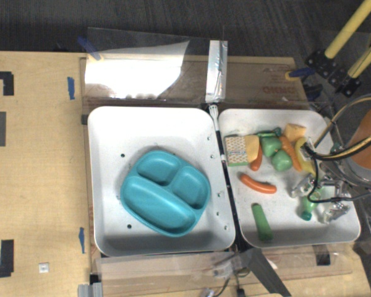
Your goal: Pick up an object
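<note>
Two white bins sit on the table: the left bin (105,166) holds a teal divided plate (166,192); toy foods (269,150) crowd the right bin (284,231), where the gripper (315,193) hovers at right, its grip impossible to tell.

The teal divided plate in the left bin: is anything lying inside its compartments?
Nothing lies in the teal divided plate; its three compartments show bare. It rests alone on the left bin. The bin floor under the plate is covered, so it cannot be seen.
</note>
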